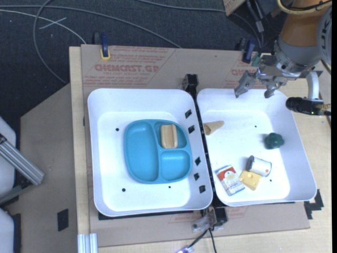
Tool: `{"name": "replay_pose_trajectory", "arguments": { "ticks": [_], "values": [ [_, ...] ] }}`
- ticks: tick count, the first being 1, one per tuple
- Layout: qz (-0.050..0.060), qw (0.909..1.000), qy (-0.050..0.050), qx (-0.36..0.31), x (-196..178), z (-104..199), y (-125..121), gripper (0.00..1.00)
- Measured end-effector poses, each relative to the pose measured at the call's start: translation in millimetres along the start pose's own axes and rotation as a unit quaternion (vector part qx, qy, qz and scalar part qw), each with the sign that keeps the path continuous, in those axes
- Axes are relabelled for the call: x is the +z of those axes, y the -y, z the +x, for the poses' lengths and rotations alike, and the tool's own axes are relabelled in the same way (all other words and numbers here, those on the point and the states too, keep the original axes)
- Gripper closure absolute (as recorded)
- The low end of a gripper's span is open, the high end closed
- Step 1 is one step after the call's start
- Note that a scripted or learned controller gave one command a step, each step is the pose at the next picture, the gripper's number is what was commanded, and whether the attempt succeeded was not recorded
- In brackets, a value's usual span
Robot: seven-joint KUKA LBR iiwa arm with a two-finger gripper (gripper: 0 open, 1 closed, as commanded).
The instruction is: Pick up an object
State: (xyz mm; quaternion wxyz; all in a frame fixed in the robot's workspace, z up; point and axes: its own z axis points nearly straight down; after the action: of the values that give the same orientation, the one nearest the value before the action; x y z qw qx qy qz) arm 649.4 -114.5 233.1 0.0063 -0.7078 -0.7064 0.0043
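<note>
My gripper (256, 88) hangs over the far edge of the right bin (295, 191), its two fingers spread apart with nothing between them. In that bin lie a tan wedge (214, 127) near the left wall, a dark green lump (274, 140) at the right, a small white and dark can (259, 165), a yellow block (251, 179) and a red and white packet (228, 178). The left bin (105, 194) holds a blue divided plate (142, 157) with a tan bread-like piece (168, 136) in its upper right compartment.
Black clips (190, 82) run along the seam between the two bins. A blue clamp (105, 47) sits at the bench's far left edge. Cables lie on the dark floor behind. The arm's grey body and orange band (305, 15) rise at the upper right.
</note>
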Motion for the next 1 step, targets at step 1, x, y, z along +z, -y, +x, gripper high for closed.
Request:
{"name": "replay_pose_trajectory", "arguments": {
  "ticks": [1],
  "values": [
    [-0.007, 1.0, 0.001, -0.001, -8.3, 0.2, -2.4, 0.0]
  ]
}}
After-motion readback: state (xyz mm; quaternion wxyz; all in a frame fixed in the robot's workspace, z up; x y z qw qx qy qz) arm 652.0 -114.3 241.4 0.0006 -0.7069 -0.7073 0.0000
